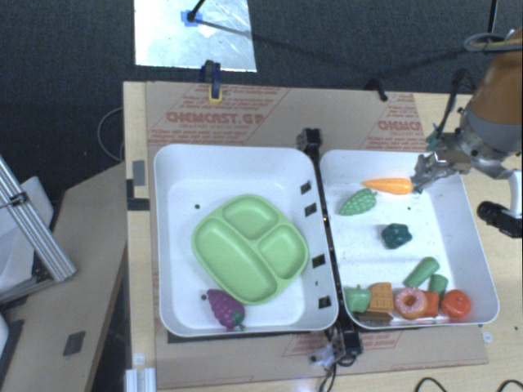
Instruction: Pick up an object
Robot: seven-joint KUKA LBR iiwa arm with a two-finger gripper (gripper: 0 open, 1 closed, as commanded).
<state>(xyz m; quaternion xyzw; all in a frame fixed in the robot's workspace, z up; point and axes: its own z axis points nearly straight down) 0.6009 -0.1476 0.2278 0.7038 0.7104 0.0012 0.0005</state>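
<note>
My fingers (425, 172) are low over the far right part of the right white shallow bin (474, 219), at the right end of the orange plastic carrot (388, 186). I cannot tell how far they are open, or whether they touch the carrot. The carrot lies flat on the bin floor, and just beside its left end is one green plastic corn cob (357, 202). Nearer the middle is one dark green broccoli piece (396, 235). Along the near wall I count one green pepper (356, 300), one brown bread piece (380, 296), one pink doughnut (409, 302), one red tomato (456, 303) and one green cucumber (422, 272). The left white bin (176, 219) holds one light green divided plate (249, 248) and one purple grape bunch (225, 308).
</note>
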